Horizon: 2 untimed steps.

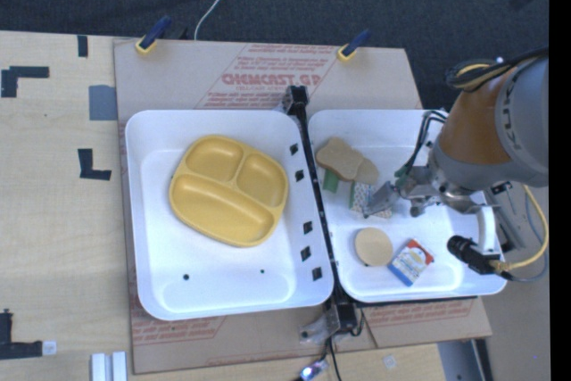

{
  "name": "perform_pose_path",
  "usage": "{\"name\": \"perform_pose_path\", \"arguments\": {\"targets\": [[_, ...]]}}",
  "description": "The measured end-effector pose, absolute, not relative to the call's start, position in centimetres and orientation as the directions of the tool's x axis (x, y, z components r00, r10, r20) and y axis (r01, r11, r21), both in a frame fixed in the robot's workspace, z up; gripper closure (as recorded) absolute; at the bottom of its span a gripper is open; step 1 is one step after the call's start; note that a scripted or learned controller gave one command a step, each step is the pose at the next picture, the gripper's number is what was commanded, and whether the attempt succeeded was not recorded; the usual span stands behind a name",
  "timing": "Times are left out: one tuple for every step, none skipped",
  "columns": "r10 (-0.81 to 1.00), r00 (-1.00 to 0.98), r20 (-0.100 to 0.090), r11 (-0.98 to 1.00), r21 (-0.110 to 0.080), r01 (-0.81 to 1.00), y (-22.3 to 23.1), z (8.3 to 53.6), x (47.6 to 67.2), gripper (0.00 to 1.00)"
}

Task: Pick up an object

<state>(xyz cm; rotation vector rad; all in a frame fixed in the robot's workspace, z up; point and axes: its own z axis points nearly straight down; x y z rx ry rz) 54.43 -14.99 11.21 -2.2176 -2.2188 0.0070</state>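
Note:
The right bin point(384, 125) holds a tan bread-like piece point(343, 158), a small green item point(331, 182), a speckled grey-green piece point(366, 196), a round tan disc point(374, 246) and a small red, white and blue packet point(410, 262). My gripper point(385, 199) reaches in from the right, low over the bin's middle, its tip right at the speckled piece. I cannot make out what is between the fingers.
A yellow divided plate point(230, 189) lies in the left bin point(143, 219). A black divider point(308, 192) runs between the bins. The grey arm with its orange band point(477, 125) covers the right bin's right side. Cardboard point(268, 76) lies under both bins.

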Motion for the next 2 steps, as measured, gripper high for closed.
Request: {"name": "perform_pose_path", "arguments": {"targets": [[1.000, -0.001, -0.001, 0.001, -0.002, 1.000, -15.0, 8.4, 54.4, 0.00], [1.000, -0.002, -0.003, 0.002, 0.002, 1.000, -15.0, 9.6, 54.5, 1.00]]}}
